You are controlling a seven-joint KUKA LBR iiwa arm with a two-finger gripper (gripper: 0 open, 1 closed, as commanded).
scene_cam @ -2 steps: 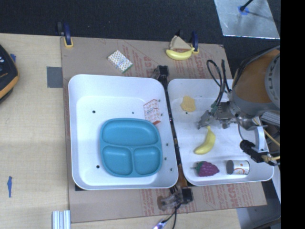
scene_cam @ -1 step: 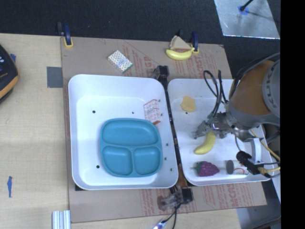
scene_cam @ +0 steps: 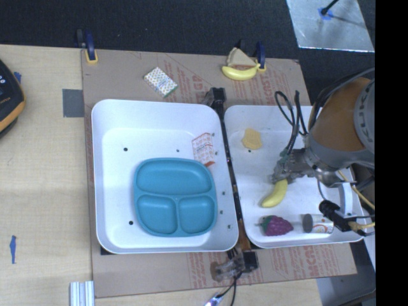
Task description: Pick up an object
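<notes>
In the right bin (scene_cam: 255, 121) lie a yellow banana (scene_cam: 274, 194), a purple grape bunch (scene_cam: 276, 225), a small yellow-tan piece (scene_cam: 252, 139) and a small tube-like item (scene_cam: 317, 224). My gripper (scene_cam: 284, 173) is low in this bin, right at the banana's upper end, touching or nearly touching it. The left bin (scene_cam: 108, 123) holds a blue three-compartment plate (scene_cam: 175, 195) and a small red-and-white packet (scene_cam: 203, 148).
Outside the bins, at the back on the cardboard, rest a second banana (scene_cam: 240, 72) and a small patterned packet (scene_cam: 160, 81). The arm with its orange band (scene_cam: 341, 116) and black cables (scene_cam: 291, 110) hangs over the right bin's right side.
</notes>
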